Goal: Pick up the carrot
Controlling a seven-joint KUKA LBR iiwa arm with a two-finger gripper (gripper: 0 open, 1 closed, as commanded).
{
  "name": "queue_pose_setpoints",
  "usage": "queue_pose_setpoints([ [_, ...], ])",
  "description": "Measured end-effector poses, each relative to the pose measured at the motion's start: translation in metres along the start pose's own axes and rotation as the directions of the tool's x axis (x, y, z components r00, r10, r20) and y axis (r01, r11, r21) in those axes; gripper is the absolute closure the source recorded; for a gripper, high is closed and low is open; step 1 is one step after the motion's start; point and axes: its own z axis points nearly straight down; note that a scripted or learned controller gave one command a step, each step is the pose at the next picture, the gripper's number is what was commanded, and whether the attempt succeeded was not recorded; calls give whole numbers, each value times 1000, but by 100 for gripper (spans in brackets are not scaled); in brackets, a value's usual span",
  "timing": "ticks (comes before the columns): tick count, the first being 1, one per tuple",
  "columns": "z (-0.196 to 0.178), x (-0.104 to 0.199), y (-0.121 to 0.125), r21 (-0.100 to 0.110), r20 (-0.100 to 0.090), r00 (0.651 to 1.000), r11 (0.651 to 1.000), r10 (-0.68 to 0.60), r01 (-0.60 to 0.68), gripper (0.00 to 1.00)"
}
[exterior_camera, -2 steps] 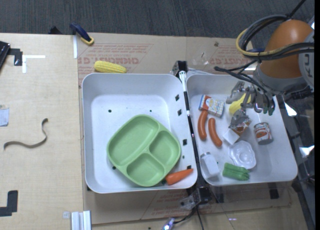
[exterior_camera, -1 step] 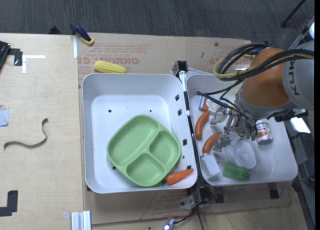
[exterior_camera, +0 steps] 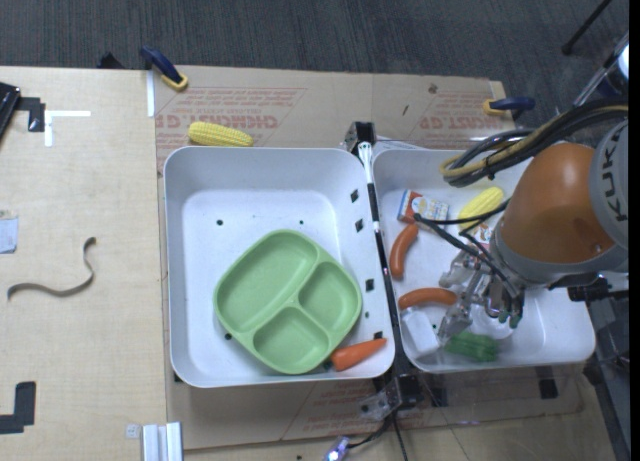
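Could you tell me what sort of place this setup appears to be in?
Probably a robotics lab: two white bins clamped on a bench, toy food like a carrot and corn, and a cabled arm.

Two white bins are shown side by side on the worktop (exterior_camera: 80, 249). A green divided plate (exterior_camera: 288, 301) lies in the left bin (exterior_camera: 190, 199). In the right bin (exterior_camera: 560, 344) are seen two orange sausages (exterior_camera: 402, 247), a yellow corn cob (exterior_camera: 480, 203), a small carton (exterior_camera: 413, 205) and a green item (exterior_camera: 470, 347). Another corn cob (exterior_camera: 220, 134) rests on cardboard (exterior_camera: 300, 104) behind the left bin.
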Motion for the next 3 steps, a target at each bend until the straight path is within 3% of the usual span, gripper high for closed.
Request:
queue_pose_setpoints([
  [1, -1, -63, 21, 0, 4, 934, 934, 357, -357, 0],
  [2, -10, -64, 21, 1, 7, 935, 935, 354, -354, 100],
  [3, -100, 21, 64, 0, 0, 893, 893, 450, -450, 100],
])
